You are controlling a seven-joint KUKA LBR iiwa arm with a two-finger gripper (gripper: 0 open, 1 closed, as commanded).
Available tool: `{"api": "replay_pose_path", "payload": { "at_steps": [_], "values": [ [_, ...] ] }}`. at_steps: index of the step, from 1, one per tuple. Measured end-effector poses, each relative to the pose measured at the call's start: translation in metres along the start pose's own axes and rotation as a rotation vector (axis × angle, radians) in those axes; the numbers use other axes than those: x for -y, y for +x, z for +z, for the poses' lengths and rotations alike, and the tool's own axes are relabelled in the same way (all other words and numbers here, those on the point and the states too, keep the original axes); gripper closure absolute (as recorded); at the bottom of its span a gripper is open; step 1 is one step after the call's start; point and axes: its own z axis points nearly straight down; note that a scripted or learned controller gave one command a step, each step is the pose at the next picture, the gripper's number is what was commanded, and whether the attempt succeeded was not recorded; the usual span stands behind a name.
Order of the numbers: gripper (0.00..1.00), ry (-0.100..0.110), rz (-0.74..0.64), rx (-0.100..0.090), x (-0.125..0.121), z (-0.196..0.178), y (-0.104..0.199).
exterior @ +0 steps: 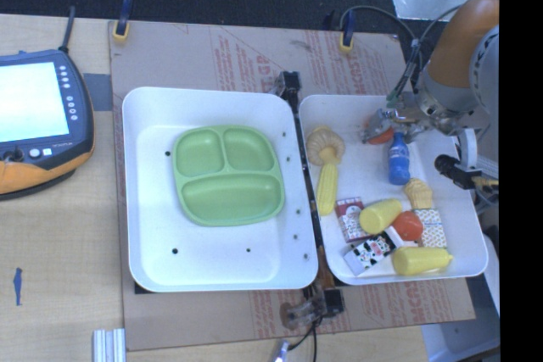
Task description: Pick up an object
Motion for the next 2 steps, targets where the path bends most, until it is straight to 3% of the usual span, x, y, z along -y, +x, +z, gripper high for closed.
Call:
{"api": "replay_pose_path", "payload": {
  "at_steps": [1, 2],
  "values": [
    [0.0, 0.004, -0.003, -0.001, 0.0, 0.001, 0.028],
    [0.0, 0.0, 0.0, 0.0, 0.0, 0.0, 0.005]
  ]
}}
